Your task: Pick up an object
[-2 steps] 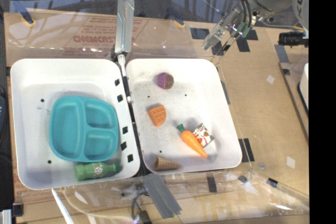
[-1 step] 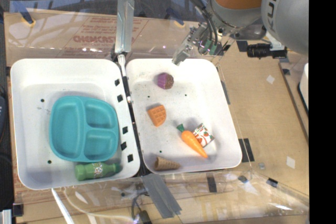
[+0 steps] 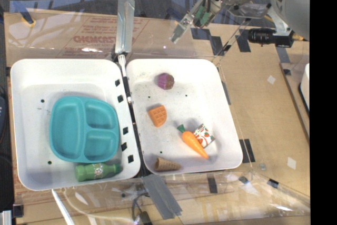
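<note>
The right bin (image 3: 224,108) holds a purple round fruit (image 3: 165,80), an orange waffle piece (image 3: 157,115), a carrot (image 3: 192,144), a small red and white carton (image 3: 205,136) touching the carrot, and a brown cone (image 3: 167,164) near the front wall. My gripper (image 3: 187,30) hangs high above the back edge of the right bin, well clear of all these objects. Its two fingers stand apart, open, with nothing between them.
The left bin (image 3: 26,87) carries a teal divided plate (image 3: 84,129) and a green bottle (image 3: 96,170) lying along its front wall. A taped grey strip (image 3: 124,29) runs back from where the bins meet. Bare bench lies to the right.
</note>
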You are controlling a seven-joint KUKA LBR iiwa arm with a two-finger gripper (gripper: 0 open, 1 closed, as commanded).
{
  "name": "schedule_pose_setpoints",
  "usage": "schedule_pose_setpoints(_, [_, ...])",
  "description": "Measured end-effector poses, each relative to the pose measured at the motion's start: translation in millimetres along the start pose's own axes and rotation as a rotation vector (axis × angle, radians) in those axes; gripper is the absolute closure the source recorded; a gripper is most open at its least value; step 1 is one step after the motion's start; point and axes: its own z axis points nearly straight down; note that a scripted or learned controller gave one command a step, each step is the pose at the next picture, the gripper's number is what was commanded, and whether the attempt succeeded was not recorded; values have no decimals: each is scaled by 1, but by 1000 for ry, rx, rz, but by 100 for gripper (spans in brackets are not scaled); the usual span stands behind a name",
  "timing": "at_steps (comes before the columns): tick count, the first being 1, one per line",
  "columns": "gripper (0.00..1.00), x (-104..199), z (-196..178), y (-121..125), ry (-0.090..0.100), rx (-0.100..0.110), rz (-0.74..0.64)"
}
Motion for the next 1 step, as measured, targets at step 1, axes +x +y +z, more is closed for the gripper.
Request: schedule_pose_setpoints(1, [100, 27, 108, -49, 10, 10, -28])
